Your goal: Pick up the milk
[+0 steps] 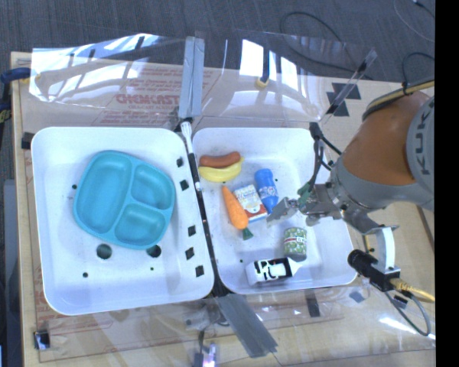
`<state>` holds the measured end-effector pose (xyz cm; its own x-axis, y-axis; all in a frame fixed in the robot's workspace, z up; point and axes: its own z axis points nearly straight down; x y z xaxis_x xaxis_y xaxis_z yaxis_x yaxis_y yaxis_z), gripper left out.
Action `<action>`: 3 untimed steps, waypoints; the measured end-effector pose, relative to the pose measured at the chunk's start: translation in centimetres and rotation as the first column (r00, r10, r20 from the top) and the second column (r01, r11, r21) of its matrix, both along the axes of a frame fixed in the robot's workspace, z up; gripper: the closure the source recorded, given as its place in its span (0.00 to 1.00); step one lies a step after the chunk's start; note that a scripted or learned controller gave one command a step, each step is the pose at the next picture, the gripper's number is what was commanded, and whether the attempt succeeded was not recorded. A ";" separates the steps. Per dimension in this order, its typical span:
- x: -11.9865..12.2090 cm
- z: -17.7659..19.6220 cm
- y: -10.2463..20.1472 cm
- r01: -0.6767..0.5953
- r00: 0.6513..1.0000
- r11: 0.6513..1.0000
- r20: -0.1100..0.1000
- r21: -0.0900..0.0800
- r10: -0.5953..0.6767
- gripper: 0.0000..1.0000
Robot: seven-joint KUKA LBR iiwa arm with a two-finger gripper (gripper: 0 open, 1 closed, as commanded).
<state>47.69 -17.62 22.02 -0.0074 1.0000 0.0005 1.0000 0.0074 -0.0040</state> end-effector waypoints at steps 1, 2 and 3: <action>0.1 4.1 6.8 -0.147 0.989 0.989 0.004 -0.001 0.147 0.00; -0.1 -6.9 -0.6 0.048 0.999 0.999 -0.001 0.000 -0.048 0.00; -0.1 -12.4 -1.5 -0.197 0.980 0.980 0.001 0.002 0.197 0.00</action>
<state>47.64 -19.11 9.64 -0.2045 0.9789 0.0026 0.9789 0.2045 -0.0031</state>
